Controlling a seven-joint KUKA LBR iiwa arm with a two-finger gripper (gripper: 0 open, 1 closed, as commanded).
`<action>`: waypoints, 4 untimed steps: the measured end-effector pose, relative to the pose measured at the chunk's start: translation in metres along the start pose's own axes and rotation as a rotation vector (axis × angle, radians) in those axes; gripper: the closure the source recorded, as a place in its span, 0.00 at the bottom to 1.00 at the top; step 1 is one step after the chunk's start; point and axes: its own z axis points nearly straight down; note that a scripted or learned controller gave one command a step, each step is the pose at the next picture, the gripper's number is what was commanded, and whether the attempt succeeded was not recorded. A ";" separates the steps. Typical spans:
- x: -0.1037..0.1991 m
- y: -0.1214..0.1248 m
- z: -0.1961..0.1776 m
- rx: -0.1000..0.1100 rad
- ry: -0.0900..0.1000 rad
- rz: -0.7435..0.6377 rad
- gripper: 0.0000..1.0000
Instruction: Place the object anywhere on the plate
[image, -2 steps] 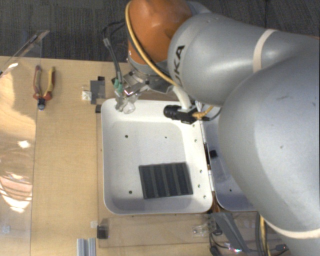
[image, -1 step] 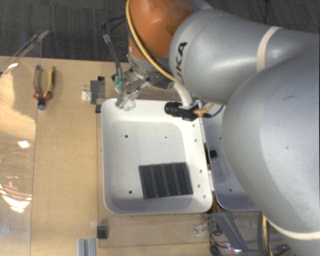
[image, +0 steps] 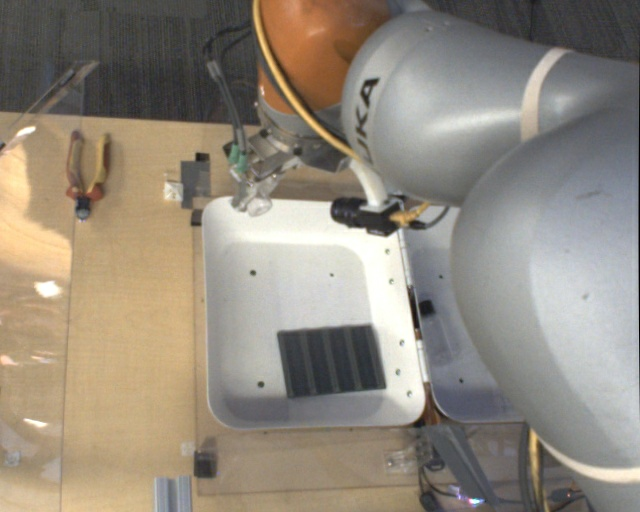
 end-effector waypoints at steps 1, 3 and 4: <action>0.000 0.001 -0.011 -0.004 -0.003 -0.004 1.00; -0.023 -0.003 0.161 -0.005 0.001 -0.251 1.00; -0.026 -0.073 0.169 0.001 0.003 -0.597 1.00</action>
